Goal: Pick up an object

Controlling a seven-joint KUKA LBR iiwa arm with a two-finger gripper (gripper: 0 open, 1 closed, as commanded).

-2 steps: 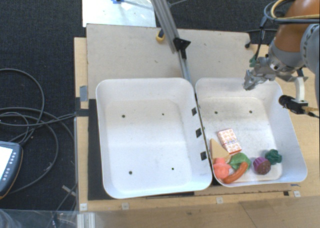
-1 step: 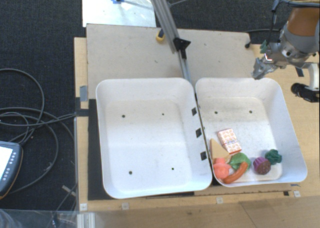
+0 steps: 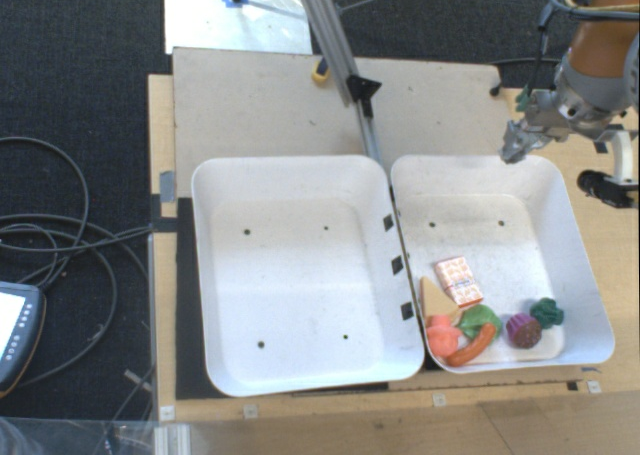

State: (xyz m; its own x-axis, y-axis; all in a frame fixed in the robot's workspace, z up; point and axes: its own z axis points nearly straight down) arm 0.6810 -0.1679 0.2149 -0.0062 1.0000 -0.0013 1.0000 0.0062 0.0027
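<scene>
The right bin (image 3: 520, 193) holds a cluster of small toy foods near its front edge. A pink and white box (image 3: 458, 280) lies beside a tan wedge (image 3: 433, 297). In front of them are an orange-red piece (image 3: 441, 334), a green leafy piece (image 3: 480, 320), an orange sausage shape (image 3: 472, 345), a purple round piece (image 3: 523, 330) and a dark green broccoli (image 3: 547, 312). My gripper (image 3: 513, 150) hangs over the bin's back rim at the far right, well away from the toys. Nothing shows between its tips.
The left bin (image 3: 290, 273) lies beside the right one, joined by dark clips (image 3: 397, 265) along the shared wall. A grey slanted pole (image 3: 335, 33) crosses the back of the bench. Cables and a tablet (image 3: 15, 328) lie on the floor at left.
</scene>
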